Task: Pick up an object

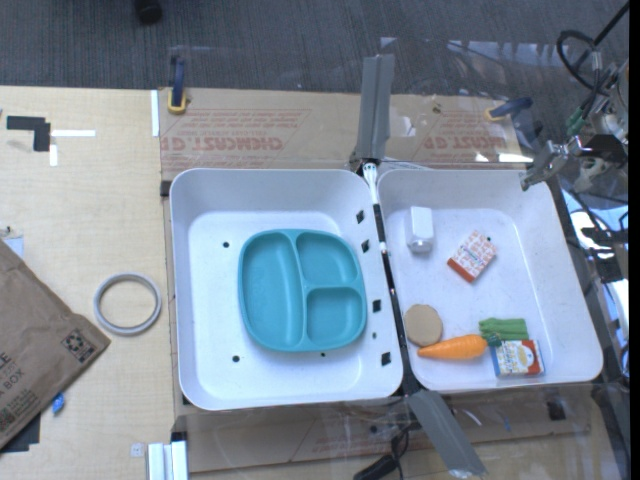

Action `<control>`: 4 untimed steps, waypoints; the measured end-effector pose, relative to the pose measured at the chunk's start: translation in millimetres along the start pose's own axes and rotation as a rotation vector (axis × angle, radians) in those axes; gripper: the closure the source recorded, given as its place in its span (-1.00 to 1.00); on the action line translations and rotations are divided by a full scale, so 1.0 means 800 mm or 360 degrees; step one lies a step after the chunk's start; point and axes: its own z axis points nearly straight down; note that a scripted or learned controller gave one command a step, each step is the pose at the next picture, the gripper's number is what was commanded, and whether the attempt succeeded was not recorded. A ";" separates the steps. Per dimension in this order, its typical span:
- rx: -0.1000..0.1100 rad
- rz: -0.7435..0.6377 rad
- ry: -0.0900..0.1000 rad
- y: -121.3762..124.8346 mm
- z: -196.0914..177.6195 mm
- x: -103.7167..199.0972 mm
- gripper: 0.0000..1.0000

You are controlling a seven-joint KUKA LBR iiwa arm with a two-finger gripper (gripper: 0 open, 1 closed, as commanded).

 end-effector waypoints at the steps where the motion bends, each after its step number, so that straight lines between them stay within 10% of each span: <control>1: -0.0005 -0.0084 -0.0003 0.034 -0.061 -0.015 -1.00; 3: -0.0007 -0.0648 -0.0006 0.045 -0.129 -0.014 -1.00; 4: -0.0003 -0.0760 -0.0002 0.025 0.019 0.007 -1.00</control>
